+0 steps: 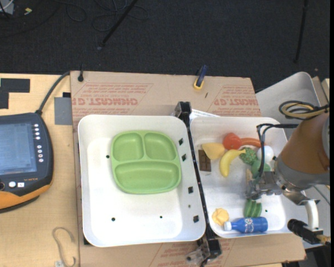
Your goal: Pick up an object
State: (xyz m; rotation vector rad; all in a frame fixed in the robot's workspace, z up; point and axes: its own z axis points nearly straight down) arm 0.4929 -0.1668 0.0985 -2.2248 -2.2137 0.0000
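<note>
The right bin holds several toy foods: a red piece, a yellow lemon-like piece, a banana, a green broccoli-like piece, a green vegetable, a small yellow piece and a blue bottle lying on its side. My gripper is low in this bin, just above the green vegetable and below the broccoli-like piece. The grey arm with its orange band covers the bin's right side.
The left bin holds a green divided plate. A small brown block lies by the divider between the bins. A teach pendant lies on the bench at far left. Cables run at the right.
</note>
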